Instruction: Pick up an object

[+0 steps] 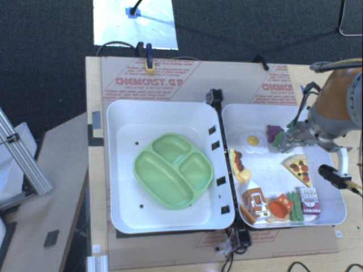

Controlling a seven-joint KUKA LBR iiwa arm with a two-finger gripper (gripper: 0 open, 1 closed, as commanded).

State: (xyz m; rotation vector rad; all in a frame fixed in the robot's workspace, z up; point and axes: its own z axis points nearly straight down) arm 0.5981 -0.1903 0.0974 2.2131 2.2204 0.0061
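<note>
Nearest the lens, along the near wall of the right-hand shallow white bin [340,211], a row of toy food lay bunched together: an orange-and-white carton [256,203], a red-orange pepper-like piece [279,207], a green leafy piece [295,205] and a small pink-and-white printed packet [308,199]. They sat touching one another, probably because loose items slide toward a wall and pile there, which would make any one of them awkward to take singly.

Farther back in the same bin, a yellow wedge of toy pizza with red dots [299,168] lay flat and apart from the rest, a plain candidate for picking. By the dividing wall sat a yellow-and-red hot-dog-like piece [239,166], and behind it a toy fried egg [253,141]. A dark purple toy, perhaps grapes [275,133], rested just beside the grey gripper [285,141], which had been brought low over the far part of this bin from the right. Whether its fingers were apart or together could not be told; nothing was visibly between them, so the pick looked unfinished.

Over in the left white bin [122,123], a light green three-compartment plastic plate [173,170] lay flat in the middle, well apart from the arm and likely too broad to grasp easily.
</note>
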